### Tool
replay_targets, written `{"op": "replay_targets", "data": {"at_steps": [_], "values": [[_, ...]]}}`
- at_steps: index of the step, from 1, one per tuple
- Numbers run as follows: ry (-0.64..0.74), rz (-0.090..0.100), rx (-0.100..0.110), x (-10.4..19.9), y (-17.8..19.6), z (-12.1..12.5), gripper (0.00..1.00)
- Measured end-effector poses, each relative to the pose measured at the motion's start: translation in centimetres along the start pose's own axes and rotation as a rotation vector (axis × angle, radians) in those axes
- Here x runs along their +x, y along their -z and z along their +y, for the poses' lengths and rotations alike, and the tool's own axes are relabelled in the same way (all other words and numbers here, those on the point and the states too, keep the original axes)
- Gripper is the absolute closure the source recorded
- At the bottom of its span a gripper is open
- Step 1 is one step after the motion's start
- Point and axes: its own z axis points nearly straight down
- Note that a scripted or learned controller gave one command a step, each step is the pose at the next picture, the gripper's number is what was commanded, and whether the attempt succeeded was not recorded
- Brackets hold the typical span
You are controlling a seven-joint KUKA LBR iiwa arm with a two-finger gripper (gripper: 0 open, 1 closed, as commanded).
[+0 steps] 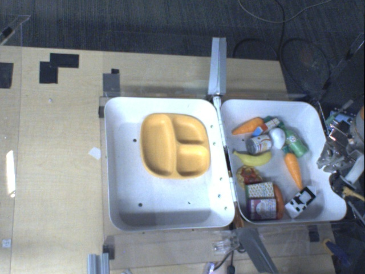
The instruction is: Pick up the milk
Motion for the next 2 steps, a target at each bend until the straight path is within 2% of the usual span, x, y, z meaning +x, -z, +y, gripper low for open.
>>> {"op": "replay_targets", "data": {"at_steps": [1,2], "values": [[0.000,0.000,0.000,0.0,0.0,0.0,0.00],[-0.177,0.000,0.001,-0.1,-11.0,-1.5,0.00]]}}
